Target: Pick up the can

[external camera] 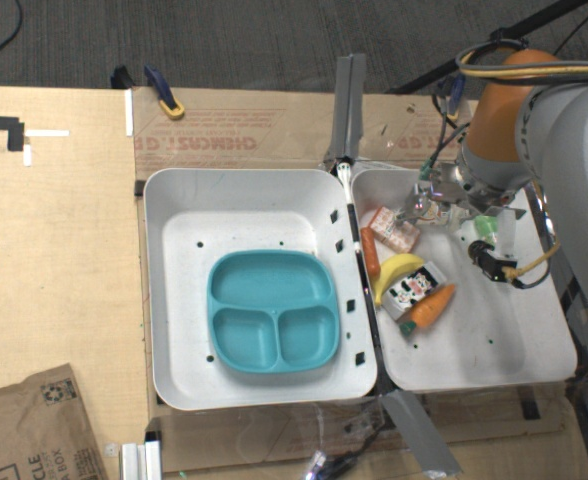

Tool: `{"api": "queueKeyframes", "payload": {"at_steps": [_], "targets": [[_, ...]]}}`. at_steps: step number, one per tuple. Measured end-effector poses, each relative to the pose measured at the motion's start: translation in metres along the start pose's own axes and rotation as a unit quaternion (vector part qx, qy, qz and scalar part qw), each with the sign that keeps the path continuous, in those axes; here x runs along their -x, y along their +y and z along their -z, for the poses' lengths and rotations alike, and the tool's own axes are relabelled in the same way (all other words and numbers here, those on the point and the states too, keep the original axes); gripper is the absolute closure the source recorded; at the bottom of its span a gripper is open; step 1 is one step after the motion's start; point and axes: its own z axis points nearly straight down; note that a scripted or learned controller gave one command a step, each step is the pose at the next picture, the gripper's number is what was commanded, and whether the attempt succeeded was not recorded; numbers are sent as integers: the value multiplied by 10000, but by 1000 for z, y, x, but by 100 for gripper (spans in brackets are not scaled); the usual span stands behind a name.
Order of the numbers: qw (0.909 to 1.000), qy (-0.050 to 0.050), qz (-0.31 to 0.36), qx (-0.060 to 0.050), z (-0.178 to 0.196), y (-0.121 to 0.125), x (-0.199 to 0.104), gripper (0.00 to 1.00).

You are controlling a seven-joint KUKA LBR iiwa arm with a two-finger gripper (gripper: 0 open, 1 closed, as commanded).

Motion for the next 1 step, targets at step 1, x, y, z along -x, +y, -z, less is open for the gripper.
{"api": "queueKeyframes", "payload": {"at_steps": [1], "targets": [[10000, -6, 8, -4, 9, 0, 0, 100]]}}
